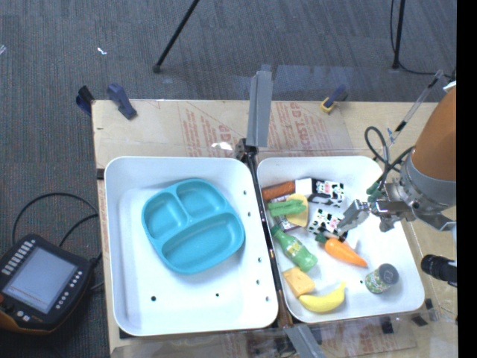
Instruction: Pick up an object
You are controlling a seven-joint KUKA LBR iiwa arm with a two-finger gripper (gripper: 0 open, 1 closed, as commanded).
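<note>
the arm's two-finger tool (350, 223) hangs above a pointed orange plastic carrot (345, 251) in the right-hand shallow white bin (387, 174); whether its fingers are spread cannot be told.

Over the right bin (387, 171), the gripper (349, 224) hangs just above the carrot (344, 251), with a banana (324, 300) at its seven o'clock, a can (381, 278) at five, and the blue divided plate (193, 224) alone in the left bin (123, 274).
</note>
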